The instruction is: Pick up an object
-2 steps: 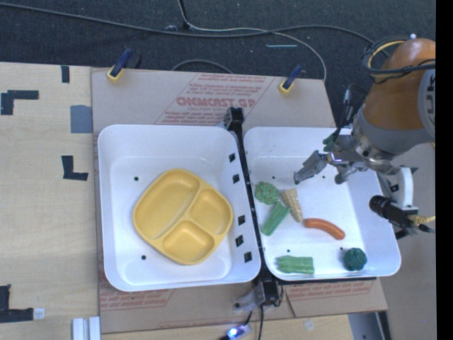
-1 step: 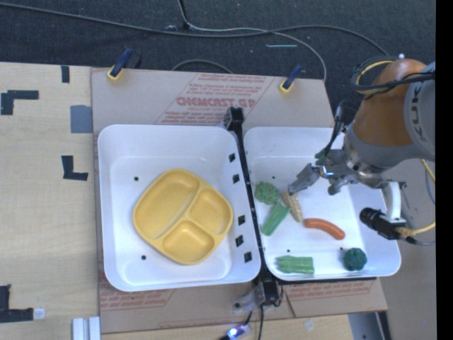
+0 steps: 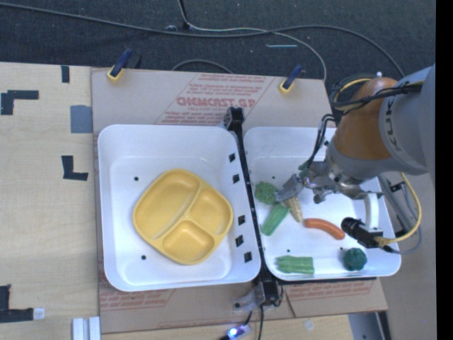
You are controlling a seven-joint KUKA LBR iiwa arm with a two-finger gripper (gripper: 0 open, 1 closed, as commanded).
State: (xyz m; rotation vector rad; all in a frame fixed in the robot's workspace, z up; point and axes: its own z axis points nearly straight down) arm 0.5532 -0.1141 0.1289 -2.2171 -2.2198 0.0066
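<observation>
Tool (image 3: 291, 191) hovers over corn cob (image 3: 294, 209), right bin (image 3: 320, 269).

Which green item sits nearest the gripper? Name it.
The light green broccoli-like piece by the divider, just left of the gripper. The other green pieces lie lower in the right bin.

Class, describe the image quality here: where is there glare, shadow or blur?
Camera view: even lighting overhead; the white bins look bright, near washed out; the yellow plate casts a soft shadow; the arm is slightly soft; small items like the green ball lack fine detail.
</observation>
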